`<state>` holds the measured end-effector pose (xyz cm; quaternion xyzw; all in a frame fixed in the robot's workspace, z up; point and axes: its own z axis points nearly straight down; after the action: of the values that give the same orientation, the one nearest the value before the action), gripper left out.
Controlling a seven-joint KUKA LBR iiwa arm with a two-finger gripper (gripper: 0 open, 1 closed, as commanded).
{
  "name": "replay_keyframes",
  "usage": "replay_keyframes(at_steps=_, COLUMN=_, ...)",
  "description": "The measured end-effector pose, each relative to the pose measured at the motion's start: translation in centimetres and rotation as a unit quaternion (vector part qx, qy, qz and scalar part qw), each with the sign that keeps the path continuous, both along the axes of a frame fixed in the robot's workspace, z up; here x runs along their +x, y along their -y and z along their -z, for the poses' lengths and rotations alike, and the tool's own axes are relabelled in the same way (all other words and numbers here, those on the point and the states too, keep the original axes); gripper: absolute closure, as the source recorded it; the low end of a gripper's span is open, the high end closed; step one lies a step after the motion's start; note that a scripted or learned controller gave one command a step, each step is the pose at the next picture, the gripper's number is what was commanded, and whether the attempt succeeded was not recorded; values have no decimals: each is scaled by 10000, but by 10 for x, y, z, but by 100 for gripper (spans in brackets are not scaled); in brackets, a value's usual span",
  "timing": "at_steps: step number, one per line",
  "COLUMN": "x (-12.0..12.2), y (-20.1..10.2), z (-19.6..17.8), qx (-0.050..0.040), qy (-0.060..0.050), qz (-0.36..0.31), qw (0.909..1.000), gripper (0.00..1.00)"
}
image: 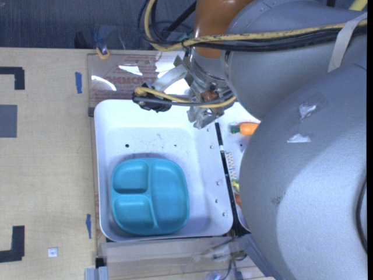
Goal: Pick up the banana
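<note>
Grey arm (303, 174) covers right bin (230, 156); banana hidden.

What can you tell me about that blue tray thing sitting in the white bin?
The blue divided plate looks like smooth moulded plastic, a rounded square with three compartments: two smaller ones on the view's left and one larger on the right. It holds nothing. It lies flat, right side up, on the floor of the left white bin, toward the near-left corner. It touches only the bin; the arm and its cables hang over the far end.
</note>
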<state>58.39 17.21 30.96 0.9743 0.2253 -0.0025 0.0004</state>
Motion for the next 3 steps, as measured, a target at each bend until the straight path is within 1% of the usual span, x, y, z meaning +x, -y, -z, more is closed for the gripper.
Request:
replay_keyframes(at_steps=1, x=61, y=-49, z=-58, qx=2, qy=20, qz=192, qw=9998, gripper=100)
replay_keyframes(at_steps=2, x=68, y=-54, z=-37, qx=3, qy=-25, qz=-1626, qw=9867, gripper=100)
replay_keyframes(at_steps=3, x=69, y=-54, z=-49, qx=12, qy=-29, qz=-2817, qw=9595, gripper=100)
